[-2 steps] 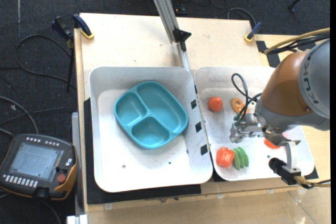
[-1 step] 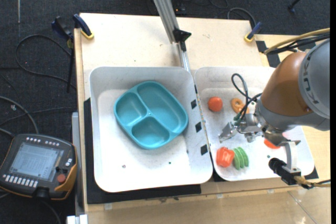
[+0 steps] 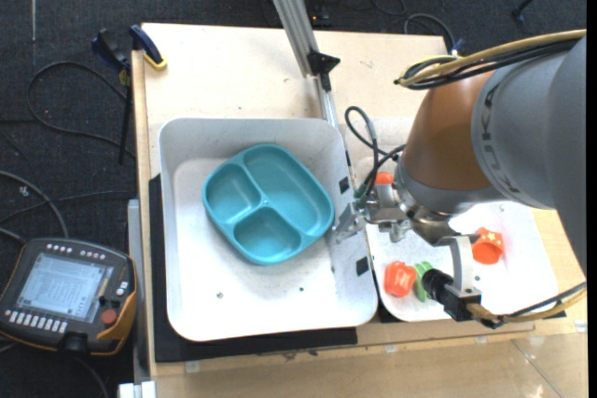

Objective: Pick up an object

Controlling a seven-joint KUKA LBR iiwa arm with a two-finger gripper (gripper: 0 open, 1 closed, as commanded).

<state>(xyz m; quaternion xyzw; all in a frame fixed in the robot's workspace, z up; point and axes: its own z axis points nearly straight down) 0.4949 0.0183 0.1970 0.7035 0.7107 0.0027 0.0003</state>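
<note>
My gripper [image 3: 371, 217] hangs low over the left edge of the right bin [image 3: 522, 289], close to the wall shared by the two bins; the bulky wrist above hides most of it. A red-orange pepper-like toy [image 3: 398, 279] lies just below it in the right bin, with a green piece [image 3: 428, 279] touching its right side. An orange toy [image 3: 488, 246] sits further right, and a small orange bit [image 3: 382, 179] peeks out beside the wrist. A teal divided plate [image 3: 269, 202] lies in the left bin [image 3: 187, 247].
The arm covers much of the right bin. A slanted metal bar [image 3: 289, 0] crosses the bench from the top down to the bins' shared wall. A teach pendant [image 3: 65, 294] lies on the floor at the left.
</note>
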